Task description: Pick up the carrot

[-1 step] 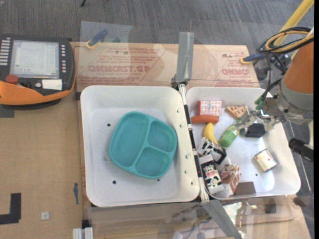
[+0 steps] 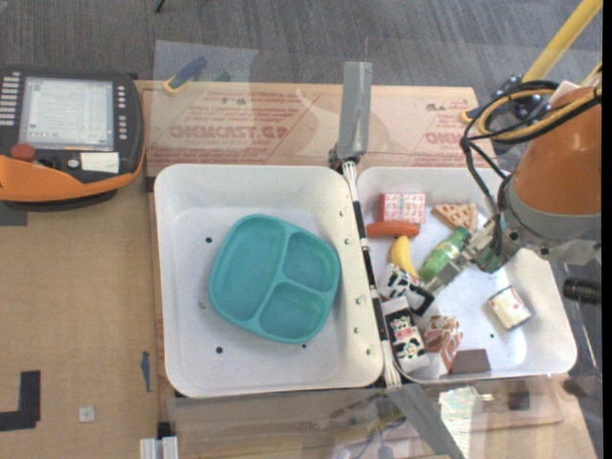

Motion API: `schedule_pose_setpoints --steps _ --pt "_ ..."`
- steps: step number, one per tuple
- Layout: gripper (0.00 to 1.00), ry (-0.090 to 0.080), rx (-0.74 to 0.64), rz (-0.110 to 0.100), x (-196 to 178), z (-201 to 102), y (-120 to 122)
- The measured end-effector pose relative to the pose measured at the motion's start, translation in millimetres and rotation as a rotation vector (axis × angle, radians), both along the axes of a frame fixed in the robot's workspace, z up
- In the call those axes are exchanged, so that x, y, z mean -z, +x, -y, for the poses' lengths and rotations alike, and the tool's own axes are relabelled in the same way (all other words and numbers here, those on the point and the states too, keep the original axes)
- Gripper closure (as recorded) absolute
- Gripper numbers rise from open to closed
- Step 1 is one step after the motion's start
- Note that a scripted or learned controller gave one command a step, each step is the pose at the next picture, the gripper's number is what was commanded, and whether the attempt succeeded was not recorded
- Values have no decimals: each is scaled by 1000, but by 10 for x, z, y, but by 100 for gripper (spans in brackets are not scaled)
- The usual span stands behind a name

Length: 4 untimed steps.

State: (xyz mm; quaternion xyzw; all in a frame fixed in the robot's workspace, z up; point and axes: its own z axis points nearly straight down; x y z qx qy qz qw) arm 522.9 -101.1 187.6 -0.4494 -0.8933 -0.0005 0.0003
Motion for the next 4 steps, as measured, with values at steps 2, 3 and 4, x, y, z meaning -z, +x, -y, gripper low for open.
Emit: schedule_pose_setpoints --steps 2,3,4 --pt "0 -1 330 3 415 84 471" --pt "0 -2 295 4 182 878 411" --pt "0 -3 136 7 676 1123 576"
